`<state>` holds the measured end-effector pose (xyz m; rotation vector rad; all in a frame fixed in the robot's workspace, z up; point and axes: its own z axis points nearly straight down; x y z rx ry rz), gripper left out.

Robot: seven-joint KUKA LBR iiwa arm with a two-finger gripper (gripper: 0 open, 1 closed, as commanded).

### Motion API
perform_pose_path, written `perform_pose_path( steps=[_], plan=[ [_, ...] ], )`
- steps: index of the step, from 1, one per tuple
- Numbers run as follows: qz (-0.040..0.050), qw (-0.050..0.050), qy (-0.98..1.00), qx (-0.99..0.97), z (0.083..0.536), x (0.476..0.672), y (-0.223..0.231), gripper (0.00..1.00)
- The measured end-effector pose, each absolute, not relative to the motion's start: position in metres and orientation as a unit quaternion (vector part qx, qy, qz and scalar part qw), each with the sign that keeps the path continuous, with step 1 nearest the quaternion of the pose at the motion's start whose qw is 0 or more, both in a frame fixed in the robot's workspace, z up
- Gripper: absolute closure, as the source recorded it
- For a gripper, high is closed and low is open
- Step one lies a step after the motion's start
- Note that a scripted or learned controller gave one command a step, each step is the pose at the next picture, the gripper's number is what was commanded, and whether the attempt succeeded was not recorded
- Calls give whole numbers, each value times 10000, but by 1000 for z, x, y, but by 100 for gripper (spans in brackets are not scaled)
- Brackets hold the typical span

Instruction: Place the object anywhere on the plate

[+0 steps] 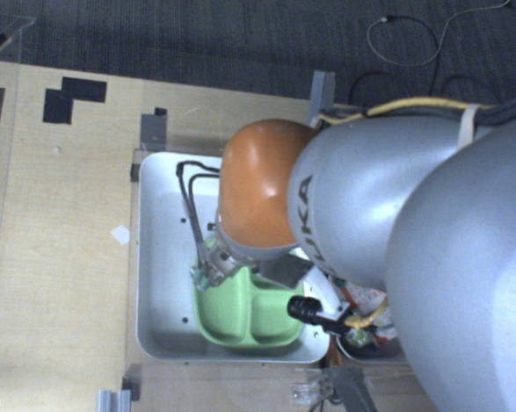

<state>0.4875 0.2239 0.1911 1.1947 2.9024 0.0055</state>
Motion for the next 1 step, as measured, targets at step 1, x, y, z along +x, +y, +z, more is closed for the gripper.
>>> perform_pose_path(
  steps=[1],
  plan=[
    [17,12,8634,5045,176,488,214,100]
  ],
)
